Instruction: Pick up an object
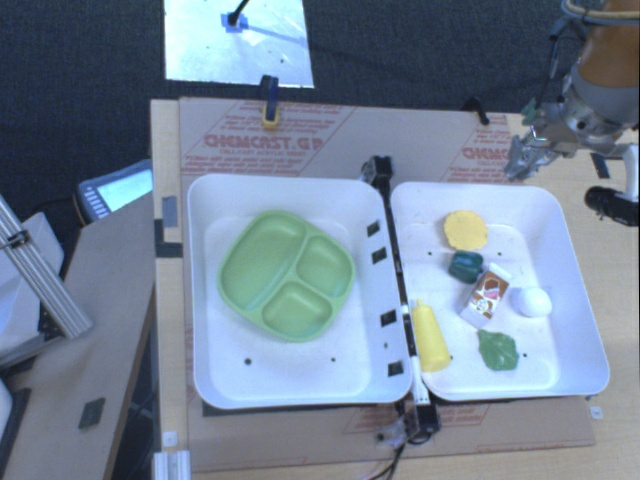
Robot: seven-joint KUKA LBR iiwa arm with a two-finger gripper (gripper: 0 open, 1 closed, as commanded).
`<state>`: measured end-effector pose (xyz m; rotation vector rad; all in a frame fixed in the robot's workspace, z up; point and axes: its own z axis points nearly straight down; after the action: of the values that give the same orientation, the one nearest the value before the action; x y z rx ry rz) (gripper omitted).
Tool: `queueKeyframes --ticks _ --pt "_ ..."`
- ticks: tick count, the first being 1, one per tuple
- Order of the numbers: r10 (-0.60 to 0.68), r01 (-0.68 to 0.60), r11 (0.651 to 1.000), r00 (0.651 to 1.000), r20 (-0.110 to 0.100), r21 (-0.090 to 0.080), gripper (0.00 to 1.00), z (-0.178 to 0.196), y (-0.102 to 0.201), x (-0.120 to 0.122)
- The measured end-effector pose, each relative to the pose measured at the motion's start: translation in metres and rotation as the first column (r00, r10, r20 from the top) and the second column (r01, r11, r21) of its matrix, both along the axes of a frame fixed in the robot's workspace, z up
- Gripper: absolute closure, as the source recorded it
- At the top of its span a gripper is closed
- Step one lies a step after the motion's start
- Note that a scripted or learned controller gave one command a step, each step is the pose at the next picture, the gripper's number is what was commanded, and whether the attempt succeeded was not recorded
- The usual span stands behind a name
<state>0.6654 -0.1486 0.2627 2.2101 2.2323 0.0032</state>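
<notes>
Two shallow white bins are set side by side on the bench. In the left bin (pixel 200 268) one green divided tray (pixel 287 274) is laid, with three compartments. In the right bin (pixel 570 268) six small things are scattered: one yellow disc (pixel 466 230), one dark teal piece (pixel 465 265), one small carton (pixel 486 296), one white egg-shaped ball (pixel 533 302), one green lump (pixel 498 350) and one yellow bottle (pixel 431 335) lying just beside the bin's left wall. The carton is touched by the teal piece, and the ball lies just beside it. The gripper (pixel 527 155) is seen beyond the far right corner of the right bin, above the cardboard sheet (pixel 330 138); nothing is seen held, and its state cannot be told at this blur. The arm (pixel 605 58) is cut off at the upper right edge.
</notes>
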Motion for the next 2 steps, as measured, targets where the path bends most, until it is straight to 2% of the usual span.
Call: queueKeyframes --ticks 2 --pt "-0.001 0.001 1.000 1.000 -0.001 0.000 1.00 -0.011 0.097 -0.023"
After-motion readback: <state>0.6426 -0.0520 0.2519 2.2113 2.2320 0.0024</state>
